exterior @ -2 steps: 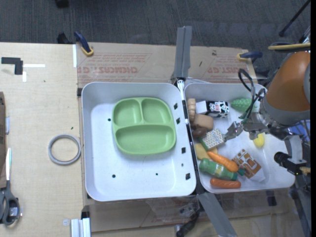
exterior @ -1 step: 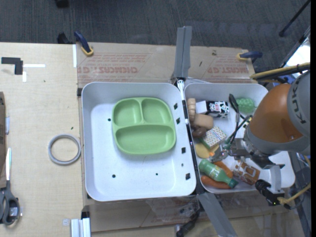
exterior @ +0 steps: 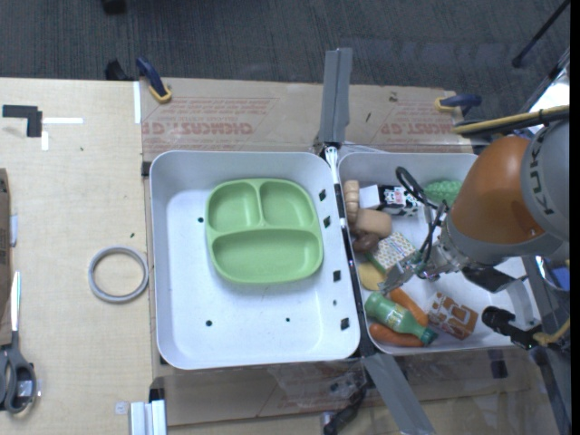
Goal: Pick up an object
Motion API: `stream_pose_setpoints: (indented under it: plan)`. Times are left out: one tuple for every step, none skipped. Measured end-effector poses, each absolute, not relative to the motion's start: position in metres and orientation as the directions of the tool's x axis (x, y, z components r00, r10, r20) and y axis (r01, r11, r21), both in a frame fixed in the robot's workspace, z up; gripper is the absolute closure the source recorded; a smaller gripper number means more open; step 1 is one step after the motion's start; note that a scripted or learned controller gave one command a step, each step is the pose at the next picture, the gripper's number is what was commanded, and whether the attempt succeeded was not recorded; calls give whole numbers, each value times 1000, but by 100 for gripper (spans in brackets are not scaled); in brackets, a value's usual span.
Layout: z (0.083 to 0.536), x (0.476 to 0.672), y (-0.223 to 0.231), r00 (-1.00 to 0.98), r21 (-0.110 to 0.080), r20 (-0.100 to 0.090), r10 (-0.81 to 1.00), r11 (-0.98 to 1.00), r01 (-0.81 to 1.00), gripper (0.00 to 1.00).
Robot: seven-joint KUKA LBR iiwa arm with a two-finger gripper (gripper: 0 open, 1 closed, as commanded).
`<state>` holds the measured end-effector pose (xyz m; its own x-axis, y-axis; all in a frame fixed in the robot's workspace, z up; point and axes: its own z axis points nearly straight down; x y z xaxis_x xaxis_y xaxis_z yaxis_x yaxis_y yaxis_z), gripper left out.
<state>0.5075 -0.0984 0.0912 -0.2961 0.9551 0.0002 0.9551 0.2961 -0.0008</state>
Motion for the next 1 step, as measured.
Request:
stream_pose_setpoints:
  plan:
    - [99, 508, -99, -292, -2, 1, 956, 292, 956, 100]
